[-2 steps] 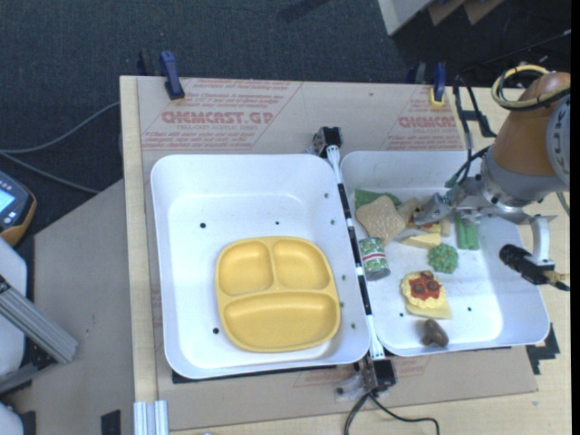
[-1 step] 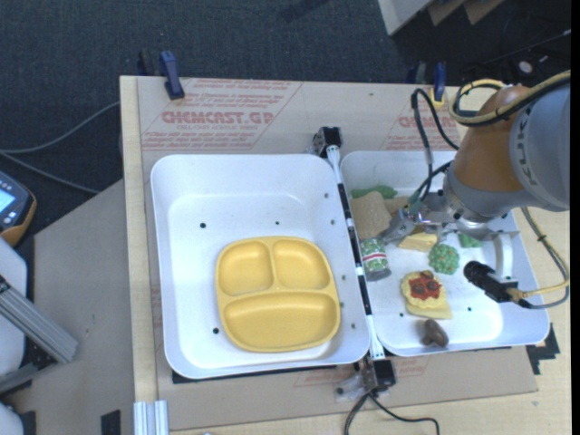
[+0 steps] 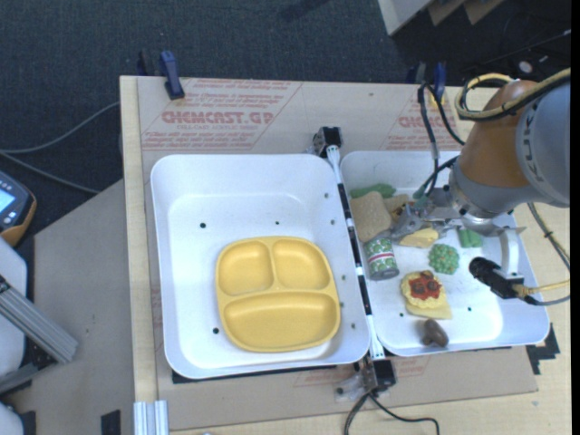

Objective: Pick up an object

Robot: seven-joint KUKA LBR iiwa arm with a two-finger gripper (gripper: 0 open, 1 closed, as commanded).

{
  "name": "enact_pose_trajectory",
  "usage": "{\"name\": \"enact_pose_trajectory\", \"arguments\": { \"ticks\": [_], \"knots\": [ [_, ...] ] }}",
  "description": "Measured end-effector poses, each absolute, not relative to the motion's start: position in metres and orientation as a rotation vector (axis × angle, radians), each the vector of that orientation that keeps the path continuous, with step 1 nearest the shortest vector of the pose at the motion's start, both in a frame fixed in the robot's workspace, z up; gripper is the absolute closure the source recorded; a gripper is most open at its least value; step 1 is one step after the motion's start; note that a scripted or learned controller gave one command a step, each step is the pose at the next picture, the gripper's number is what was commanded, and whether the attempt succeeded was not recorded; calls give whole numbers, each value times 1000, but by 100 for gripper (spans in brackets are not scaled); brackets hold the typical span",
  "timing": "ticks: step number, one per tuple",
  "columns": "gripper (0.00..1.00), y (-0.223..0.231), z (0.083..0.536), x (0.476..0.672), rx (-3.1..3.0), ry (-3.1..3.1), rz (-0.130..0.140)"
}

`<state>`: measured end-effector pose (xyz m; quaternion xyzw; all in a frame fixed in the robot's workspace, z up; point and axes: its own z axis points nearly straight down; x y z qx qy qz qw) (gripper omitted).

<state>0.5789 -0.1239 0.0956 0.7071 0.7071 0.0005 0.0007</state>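
Pick not done, as far as can be seen: nothing is lifted and every item lies on a bin floor. The grey arm w/ orange band comes into the right shallow white bin (image 3: 521,333) over its right edge. The gripper (image 3: 424,214) sits low over the bin's far half, right above a pale yellow wedge-shaped piece (image 3: 419,239) and just beside a tan flat bread-like slice (image 3: 370,214). Spread or pressed together? Can't tell, the wrist hides it. Judged: approach stage, w/ wedge or slice the likeliest target; grasp and lift are left to do.

Right bin contents:
- green leafy piece (image 3: 372,190) nr far-left corner
- tan slice just nearer than it
- small round jar w/ green band and speckled label (image 3: 381,256) by left edge
- green broccoli-like floret (image 3: 443,258) abt centre
- small green block (image 3: 469,237) just beyond the floret
- yellow toast slice w/ red topping (image 3: 426,294)
- brown rounded lump (image 3: 435,333) by near edge

Left shallow white bin (image 3: 181,188): one yellow plastic three-compartment plate (image 3: 276,293), toward the near edge.
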Motion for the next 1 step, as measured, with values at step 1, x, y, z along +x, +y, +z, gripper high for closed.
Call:
{"name": "enact_pose_trajectory", "arguments": {
  "ticks": [1],
  "knots": [
    [100,-38,191,559,2207,2229,14]
  ]
}}
